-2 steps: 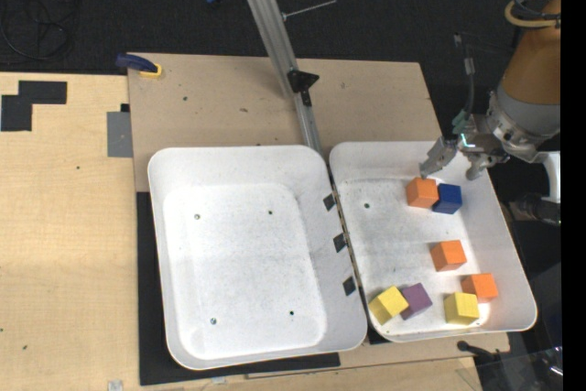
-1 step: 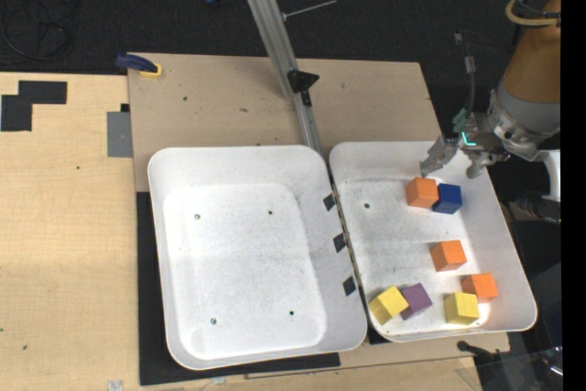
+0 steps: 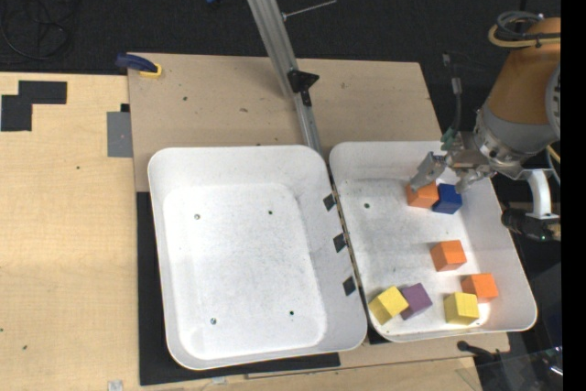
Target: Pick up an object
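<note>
We had the grey two-finger gripper point(image 3: 439, 175) down low in the right-hand shallow white plastic bin point(image 3: 385, 162), hanging off the grey arm with its orange band point(image 3: 524, 80). Its fingers stood spread, one angled out to the left, and we saw nothing between them, so no hold yet. Right under the tips sat a small orange foam cube point(image 3: 422, 195), and touching it on the right a small blue foam cube point(image 3: 449, 199). That pairing was our worry: with the two blocks pressed together, we judged a closing finger could land on the seam and shove one aside, or pinch a corner and let it squirt free. We also reckoned the gripper might catch both and drop one on the lift.

Further down the same bin lay a second orange cube point(image 3: 448, 255), a third orange cube point(image 3: 481, 287), a yellow cube point(image 3: 461, 308), a purple cube point(image 3: 416, 298) and, just beside the purple, another yellow cube point(image 3: 388, 304). These were well apart from the gripper, so safe from a knock. The left-hand white bin point(image 3: 174, 179) sat alongside on the pale wooden tabletop point(image 3: 55, 197).
</note>
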`<state>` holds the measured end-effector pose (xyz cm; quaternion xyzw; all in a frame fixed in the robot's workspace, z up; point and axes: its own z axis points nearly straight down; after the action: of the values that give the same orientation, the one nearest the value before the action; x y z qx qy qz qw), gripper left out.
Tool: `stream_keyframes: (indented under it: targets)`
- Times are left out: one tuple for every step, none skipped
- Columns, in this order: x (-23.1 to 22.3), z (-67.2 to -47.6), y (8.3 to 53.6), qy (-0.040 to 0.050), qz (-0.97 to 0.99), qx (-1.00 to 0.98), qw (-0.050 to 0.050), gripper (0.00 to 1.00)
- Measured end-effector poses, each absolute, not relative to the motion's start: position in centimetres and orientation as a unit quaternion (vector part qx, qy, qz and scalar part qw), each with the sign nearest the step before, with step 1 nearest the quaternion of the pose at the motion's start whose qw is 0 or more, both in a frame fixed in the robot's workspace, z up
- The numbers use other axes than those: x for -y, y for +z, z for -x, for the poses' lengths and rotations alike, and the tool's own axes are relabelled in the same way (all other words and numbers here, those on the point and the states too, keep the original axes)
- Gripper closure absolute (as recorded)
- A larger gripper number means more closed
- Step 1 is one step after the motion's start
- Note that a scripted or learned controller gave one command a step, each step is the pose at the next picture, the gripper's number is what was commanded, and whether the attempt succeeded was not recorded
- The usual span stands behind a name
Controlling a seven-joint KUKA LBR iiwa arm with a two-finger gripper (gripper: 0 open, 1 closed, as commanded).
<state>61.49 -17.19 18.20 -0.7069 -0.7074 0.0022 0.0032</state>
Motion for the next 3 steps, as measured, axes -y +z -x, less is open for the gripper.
stream_keyframes:
  targets:
    - [16.7, -61.5, 11.8, 0.0022, 0.707, 0.707, 0.004, 0.0]
    - [16.6, -61.6, 9.0, 0.0007, 0.708, 0.707, 0.001, 0.0]
    - [16.7, -61.6, 10.1, 0.0003, 0.709, 0.705, 0.001, 1.0]
